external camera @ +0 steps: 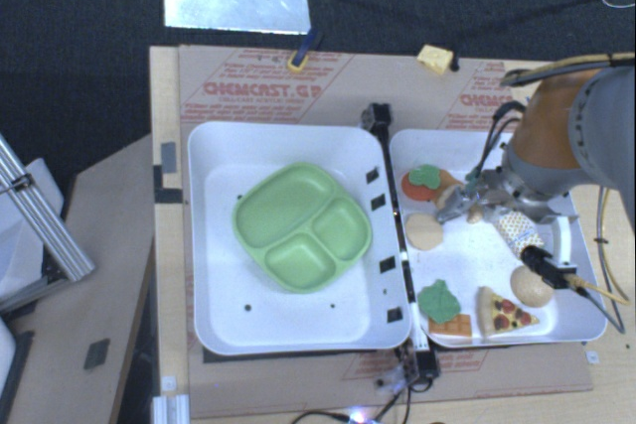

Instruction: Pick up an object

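Nearest in the right bin lay a pizza slice, a waffle and a bun. Farther back, the gripper hung over a cookie and tomato; its grip was unreadable. A green tray sat in the left bin.

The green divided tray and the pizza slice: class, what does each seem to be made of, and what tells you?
The green divided tray looks like moulded plastic with a smooth matt finish: one even colour, rounded compartments. The pizza slice seems to be toy food, probably plastic or rubber: flat colours and tidy edges, though it is too small to be sure.
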You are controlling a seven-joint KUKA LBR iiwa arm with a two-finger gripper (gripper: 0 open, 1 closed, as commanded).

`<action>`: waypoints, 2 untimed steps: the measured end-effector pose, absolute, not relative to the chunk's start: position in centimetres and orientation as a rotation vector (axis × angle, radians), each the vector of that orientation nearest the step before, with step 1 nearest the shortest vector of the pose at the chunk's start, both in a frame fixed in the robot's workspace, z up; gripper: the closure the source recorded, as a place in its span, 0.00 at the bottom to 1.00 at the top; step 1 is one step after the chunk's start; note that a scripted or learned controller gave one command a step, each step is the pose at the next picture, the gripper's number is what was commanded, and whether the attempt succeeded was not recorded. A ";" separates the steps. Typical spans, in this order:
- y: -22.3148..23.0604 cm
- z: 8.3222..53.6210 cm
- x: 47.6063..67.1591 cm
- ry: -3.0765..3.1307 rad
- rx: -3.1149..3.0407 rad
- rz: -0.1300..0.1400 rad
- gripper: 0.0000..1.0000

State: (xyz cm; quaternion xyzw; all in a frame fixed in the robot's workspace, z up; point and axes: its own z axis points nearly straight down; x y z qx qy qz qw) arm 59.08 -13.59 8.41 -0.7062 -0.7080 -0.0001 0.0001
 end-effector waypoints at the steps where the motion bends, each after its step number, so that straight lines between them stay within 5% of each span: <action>1: -13.6 9.6 59.2 -2.227 -2.221 -0.004 1.00; 2: -13.1 15.8 59.2 -2.230 -2.220 -0.006 1.00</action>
